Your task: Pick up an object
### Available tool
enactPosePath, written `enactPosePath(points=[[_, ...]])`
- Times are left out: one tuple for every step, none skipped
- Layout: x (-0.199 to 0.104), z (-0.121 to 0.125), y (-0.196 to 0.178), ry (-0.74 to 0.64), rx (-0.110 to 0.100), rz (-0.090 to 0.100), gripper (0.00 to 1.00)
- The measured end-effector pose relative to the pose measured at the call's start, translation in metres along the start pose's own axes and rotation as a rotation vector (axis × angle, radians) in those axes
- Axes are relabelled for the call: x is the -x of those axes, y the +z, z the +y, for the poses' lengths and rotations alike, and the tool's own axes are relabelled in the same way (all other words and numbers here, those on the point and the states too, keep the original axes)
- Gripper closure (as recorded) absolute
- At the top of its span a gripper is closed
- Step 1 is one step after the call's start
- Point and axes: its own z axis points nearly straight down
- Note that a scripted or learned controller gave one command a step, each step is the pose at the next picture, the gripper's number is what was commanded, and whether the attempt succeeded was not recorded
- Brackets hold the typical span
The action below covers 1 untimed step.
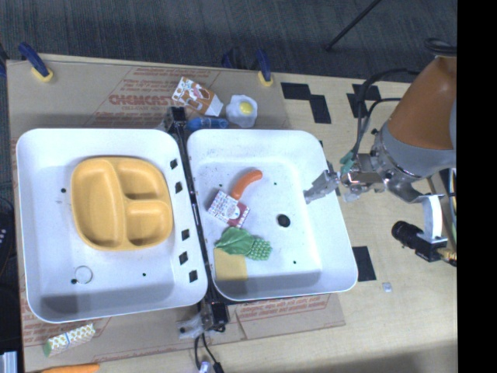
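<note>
Nothing lifted yet, by the look of it: every candidate object lay loose in the right bin (330,208), centre-right of the frame. Orange carrot-like piece (247,182) near the bin's middle, small red-and-white packet (227,208) just below and left of it, green leafy toy (245,244) lower still, touching a tan block (231,266) at the bin's lower edge. Small dark disc (283,221) to the right of these. Yellow divided tray (122,202) alone in the left bin (31,208).

Whole of the pick judged still to do: approach, descent, closing, lift.

Gripper (320,186) poised over the right bin's right rim, reaching in from the frame's right, well apart from the objects. Nothing seen between its tips; how far open, impossible to tell at this angle and blur.
</note>
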Motion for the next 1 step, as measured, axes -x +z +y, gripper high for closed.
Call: enactPosePath(points=[[-0.0431, 0.0285, 0.1595, 0.311, -0.003, 0.001, 0.00]])
